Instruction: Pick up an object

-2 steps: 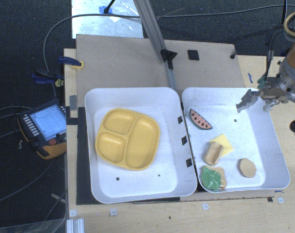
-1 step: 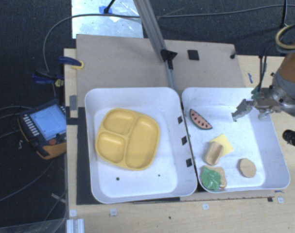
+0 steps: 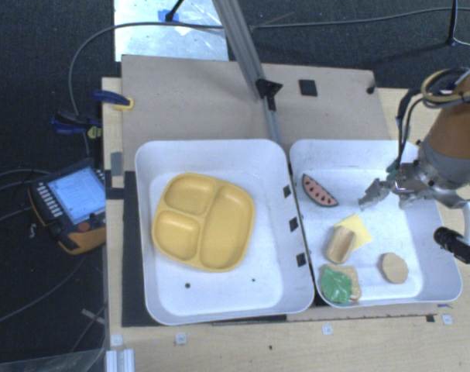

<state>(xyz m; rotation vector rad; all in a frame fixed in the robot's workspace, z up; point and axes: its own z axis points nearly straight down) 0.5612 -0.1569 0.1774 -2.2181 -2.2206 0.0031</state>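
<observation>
Two white bins sit side by side on your worktop. Starting at the left, the left bin [image 3: 153, 285] carries a yellow divided plate [image 3: 203, 221]; it looks like stiff, smooth plastic, broad and shallow, so you would probably have to catch it by the rim, and it may slip.

Move to the right bin [image 3: 440, 285], where the small toy foods lie. A watermelon slice [image 3: 318, 191] rests near the bin's upper left; it is thin and flat, likely hard to get under. Below it a tan block [image 3: 340, 245] lies against a yellow wedge [image 3: 356, 229]. The block looks light, rigid and thick enough for you to take across its narrow sides, so judge it the easiest pick. Beneath it a green leafy piece [image 3: 336, 284] lies on a brown disc near the front wall, and a round tan biscuit [image 3: 393, 268] lies apart to its right, low and flat.

Your pincer [image 3: 374, 194] hangs over the right bin, beside the watermelon slice, with nothing in it. How wide it is spread you cannot tell.
</observation>
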